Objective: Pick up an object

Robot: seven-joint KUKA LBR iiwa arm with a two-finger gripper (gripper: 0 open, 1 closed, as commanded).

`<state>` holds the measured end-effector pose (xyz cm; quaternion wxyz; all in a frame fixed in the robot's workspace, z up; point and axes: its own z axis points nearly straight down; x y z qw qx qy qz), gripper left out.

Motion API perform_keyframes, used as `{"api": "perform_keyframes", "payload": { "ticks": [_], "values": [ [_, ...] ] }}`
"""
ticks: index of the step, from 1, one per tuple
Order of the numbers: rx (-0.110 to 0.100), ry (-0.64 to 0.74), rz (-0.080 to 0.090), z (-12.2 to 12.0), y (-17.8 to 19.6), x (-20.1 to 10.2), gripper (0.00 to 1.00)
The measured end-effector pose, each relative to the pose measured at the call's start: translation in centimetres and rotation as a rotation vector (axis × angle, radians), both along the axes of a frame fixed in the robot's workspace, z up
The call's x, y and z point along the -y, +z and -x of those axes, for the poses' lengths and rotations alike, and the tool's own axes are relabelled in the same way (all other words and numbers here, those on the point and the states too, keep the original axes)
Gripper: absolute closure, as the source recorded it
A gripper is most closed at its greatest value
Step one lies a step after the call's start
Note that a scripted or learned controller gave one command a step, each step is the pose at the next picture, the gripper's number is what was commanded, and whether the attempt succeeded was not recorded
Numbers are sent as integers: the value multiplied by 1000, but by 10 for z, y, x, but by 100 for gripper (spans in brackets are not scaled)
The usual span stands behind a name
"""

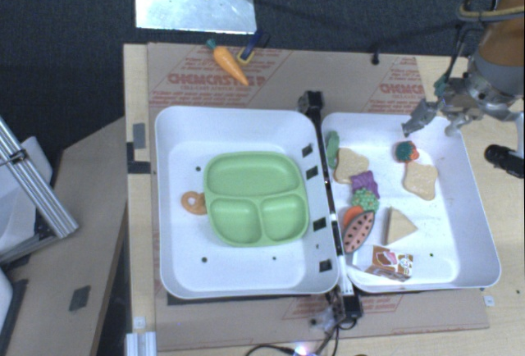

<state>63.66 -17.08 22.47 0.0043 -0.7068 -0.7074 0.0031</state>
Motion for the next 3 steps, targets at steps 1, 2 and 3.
{"api": "perform_keyframes", "payload": {
  "ticks": [1, 2, 3],
  "values": [
    [12, 3, 2, -3, 8, -1, 0],
    [9, 4, 1, 1, -40, -10, 0],
    [10, 6, 2, -7, -85, -10, 0]
  ]
}}
